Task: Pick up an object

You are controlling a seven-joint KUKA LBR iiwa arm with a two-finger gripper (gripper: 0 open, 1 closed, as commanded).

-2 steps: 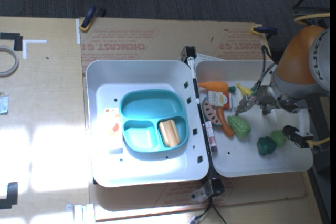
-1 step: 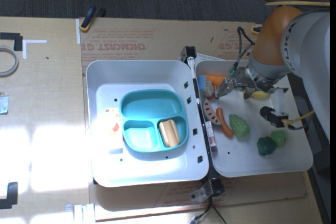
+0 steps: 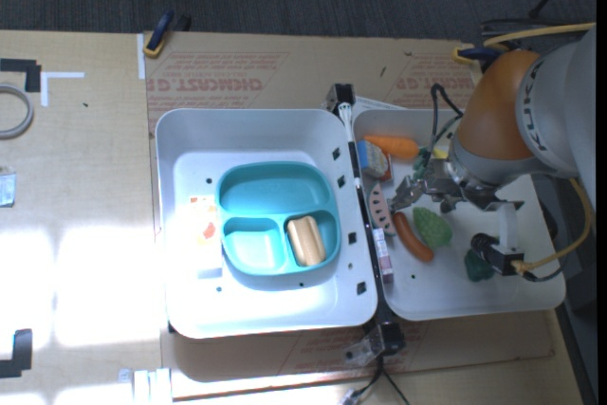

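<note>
My gripper (image 3: 410,193) hangs low in the right bin (image 3: 474,299), under the orange wrist band, near that bin's left side. Just below it lie a red sausage-shaped toy (image 3: 413,236) and a light green leafy toy (image 3: 434,227). An orange carrot (image 3: 393,146) lies at the bin's far left corner, with a brownish item (image 3: 378,163) beside it. A dark green toy (image 3: 479,266) sits toward the bin's front right. Nothing shows between the fingers.
The left bin (image 3: 180,204) holds a teal divided tray (image 3: 275,190) with a tan bread-like piece (image 3: 305,240) in its lower right compartment. A pink-and-red strip (image 3: 378,215) lies along the right bin's left wall. Black clips join the bins.
</note>
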